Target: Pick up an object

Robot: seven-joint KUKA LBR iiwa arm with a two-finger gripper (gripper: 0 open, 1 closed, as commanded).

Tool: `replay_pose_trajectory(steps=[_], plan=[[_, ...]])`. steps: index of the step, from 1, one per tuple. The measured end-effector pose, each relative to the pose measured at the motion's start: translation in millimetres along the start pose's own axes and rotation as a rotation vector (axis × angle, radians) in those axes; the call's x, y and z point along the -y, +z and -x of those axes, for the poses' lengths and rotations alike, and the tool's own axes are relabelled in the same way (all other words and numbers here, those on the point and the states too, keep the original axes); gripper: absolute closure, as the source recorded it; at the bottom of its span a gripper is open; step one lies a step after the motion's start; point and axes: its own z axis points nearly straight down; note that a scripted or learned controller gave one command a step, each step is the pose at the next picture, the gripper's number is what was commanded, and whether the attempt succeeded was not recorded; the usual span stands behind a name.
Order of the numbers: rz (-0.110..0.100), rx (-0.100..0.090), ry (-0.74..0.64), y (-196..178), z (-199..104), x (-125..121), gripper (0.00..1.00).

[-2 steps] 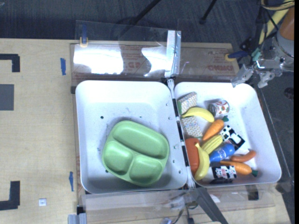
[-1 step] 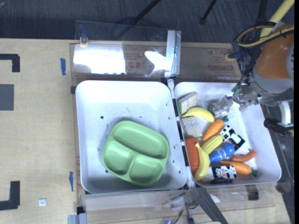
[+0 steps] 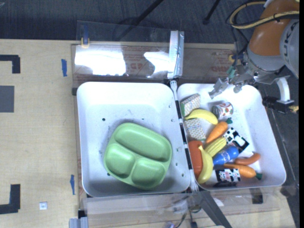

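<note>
At the near edge of the right bin (image 3: 273, 141) lie a black-and-white box (image 3: 229, 175) and, just behind it, a carrot (image 3: 243, 170). Beside them a long banana (image 3: 206, 164) lies along the bin's left wall, touching a red-orange piece (image 3: 195, 156). A blue bottle (image 3: 228, 156), a corn cob (image 3: 214, 145), a second carrot (image 3: 217, 131) and a checkered piece (image 3: 234, 138) crowd the middle. Toward the far edge lie another banana (image 3: 200, 114), a patterned packet (image 3: 190, 101) and a small can (image 3: 223, 110). The left bin (image 3: 90, 103) holds a green divided tray (image 3: 137, 155), tilted toward the near left corner. The tool (image 3: 223, 86) hangs over the right bin's far edge, above the can and holding nothing; I cannot tell whether it is open or closed. The table (image 3: 38, 127) lies bare to the left.
</note>
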Motion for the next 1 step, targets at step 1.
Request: replay_pose_trajectory(steps=[1], plan=[[-0.006,-0.003,0.210,36.3,-1.7,22.2,0.00]])
